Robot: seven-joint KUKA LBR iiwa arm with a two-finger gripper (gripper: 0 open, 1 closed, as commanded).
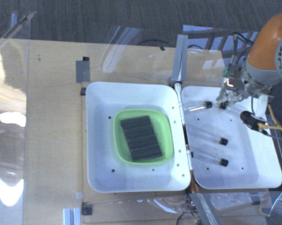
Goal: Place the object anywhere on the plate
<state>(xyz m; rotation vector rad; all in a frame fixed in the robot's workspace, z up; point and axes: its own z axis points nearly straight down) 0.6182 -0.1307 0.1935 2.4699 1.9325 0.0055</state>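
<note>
A dark ridged block (141, 138) lies on the green plate (119, 144) in the left bin (96, 125). The gripper (224, 101) hovers over the right bin (267, 172), near three clear tubes (210, 137); its opening cannot be made out.

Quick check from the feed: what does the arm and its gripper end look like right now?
The arm shows a rounded orange band over a grey housing. Below it sits the small metallic two-finger gripper with a tiny red light. Yellow and black cables trail beside it over the right white bin.
</note>
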